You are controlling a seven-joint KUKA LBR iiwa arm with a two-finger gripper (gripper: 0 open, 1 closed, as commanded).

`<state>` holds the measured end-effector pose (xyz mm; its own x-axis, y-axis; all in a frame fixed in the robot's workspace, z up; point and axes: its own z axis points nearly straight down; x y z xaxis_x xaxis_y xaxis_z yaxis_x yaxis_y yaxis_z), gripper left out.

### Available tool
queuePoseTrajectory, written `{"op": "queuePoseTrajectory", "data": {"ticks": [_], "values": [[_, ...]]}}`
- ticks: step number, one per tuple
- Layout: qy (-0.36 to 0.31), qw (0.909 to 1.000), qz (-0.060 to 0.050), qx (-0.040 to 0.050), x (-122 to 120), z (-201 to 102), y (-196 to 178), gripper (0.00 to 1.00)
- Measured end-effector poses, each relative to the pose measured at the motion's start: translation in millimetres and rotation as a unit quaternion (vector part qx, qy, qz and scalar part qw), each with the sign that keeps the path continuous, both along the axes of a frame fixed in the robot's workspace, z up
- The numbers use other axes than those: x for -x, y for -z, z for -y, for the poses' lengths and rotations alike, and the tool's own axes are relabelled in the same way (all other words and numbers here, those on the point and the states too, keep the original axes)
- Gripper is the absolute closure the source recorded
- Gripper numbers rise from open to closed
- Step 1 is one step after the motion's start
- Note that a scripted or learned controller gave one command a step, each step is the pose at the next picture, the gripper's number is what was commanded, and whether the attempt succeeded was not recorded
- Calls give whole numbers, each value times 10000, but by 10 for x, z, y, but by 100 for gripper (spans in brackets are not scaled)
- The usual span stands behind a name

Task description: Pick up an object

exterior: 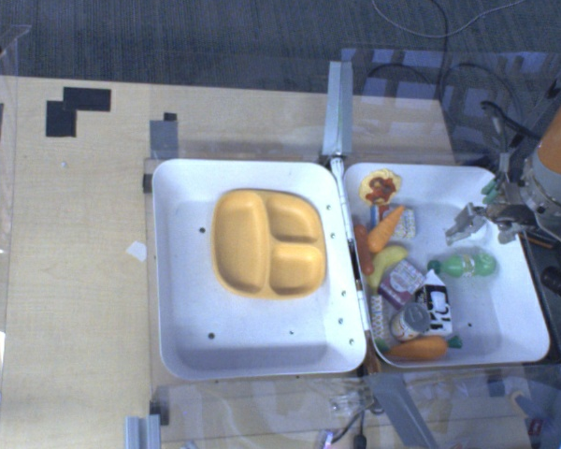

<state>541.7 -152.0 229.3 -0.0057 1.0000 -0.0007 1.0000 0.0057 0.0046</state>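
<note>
My gripper [481, 232] hangs over the right part of the right bin [519, 330], its fingers spread open with nothing between them. Just below it lies a green bottle [467, 266] on its side. Along the bin's left side sits a heap of objects: an orange carrot [385, 230], a yellow-green banana [383, 262], a purple packet [402, 279], a small can [413, 318], a black and white box [437, 309] and an orange piece [416, 349] at the front. A round yellow card with a red picture [381, 187] lies at the back.
The left bin [182, 335] holds a yellow divided tray [266, 241]. A metal post [338, 110] stands behind the joint between the two bins. Bare bin floor lies at the back right of the right bin. Cables run over the floor at the upper right.
</note>
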Motion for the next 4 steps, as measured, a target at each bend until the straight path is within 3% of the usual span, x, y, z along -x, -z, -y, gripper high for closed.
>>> {"op": "queuePoseTrajectory", "data": {"ticks": [1,2,3,4], "values": [[158,9999,35,11,148,207,1384,0],[152,9999,60,6,123,197,1266,100],[153,9999,59,5,124,197,1266,0],[634,9980,27,-7,20,392,1403,0]]}}
